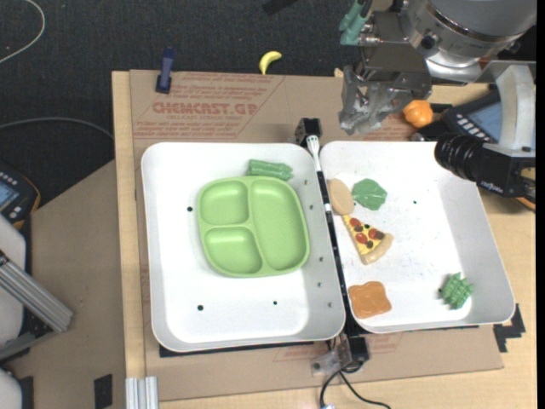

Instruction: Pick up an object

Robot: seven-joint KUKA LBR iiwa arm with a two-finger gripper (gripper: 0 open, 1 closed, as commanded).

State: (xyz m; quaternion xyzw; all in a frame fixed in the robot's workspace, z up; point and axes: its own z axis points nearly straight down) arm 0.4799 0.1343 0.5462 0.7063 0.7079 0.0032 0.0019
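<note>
Nothing is picked up yet, as far as the view shows. The hand (372, 113) hangs above the table (221, 113) at about 12 o'clock of the right bin (502, 267), just over its far rim, and nothing is seen between its fingers; whether they are spread or closed I cannot tell, since they blur into the grey metal of the wrist. The candidates all lie in the right bin: a tan oval piece (341, 197) at roughly 10 o'clock beside the shared edge, a green leaf (370, 193) just to its 3 o'clock, a pizza slice (368, 238) near the middle-left touching or nearly touching the tan piece, an orange toast-like piece (370, 299) at 7 o'clock, and a small green spiky toy (456, 290) at 4 o'clock, well apart from the rest. The left bin (170, 313) bears a green divided plate (253, 226) in its centre, with a green bar-shaped piece (269, 169) at the plate's 12 o'clock. An orange ball (418, 113) sits outside the bins just beside the hand, at its 3 o'clock. I judge the task to be at its start: the choice of object, the descent, the closing and the lift all remain, and the leaf and tan piece lie nearest below the hand.
</note>
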